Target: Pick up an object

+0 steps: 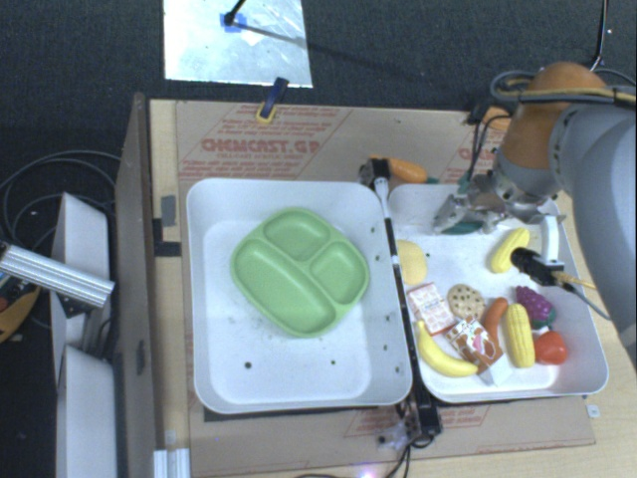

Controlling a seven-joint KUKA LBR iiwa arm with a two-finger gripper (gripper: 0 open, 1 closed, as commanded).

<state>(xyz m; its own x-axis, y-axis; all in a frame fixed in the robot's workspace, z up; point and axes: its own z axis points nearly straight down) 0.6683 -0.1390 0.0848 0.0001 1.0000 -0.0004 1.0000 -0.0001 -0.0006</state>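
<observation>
One yellow banana lies curved beside a cookie.

I see two shallow white bins side by side on the cardboard-covered bench. The left white plastic bin holds a green three-compartment plate near its centre. The right white plastic bin holds toy foods: a yellow plastic banana at the front, a round speckled cookie behind it, a red tomato to the right.

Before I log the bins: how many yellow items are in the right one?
4. A banana at the front, corn right of it, a lemon under the arm, a round piece by the divider. More may be hidden.
</observation>
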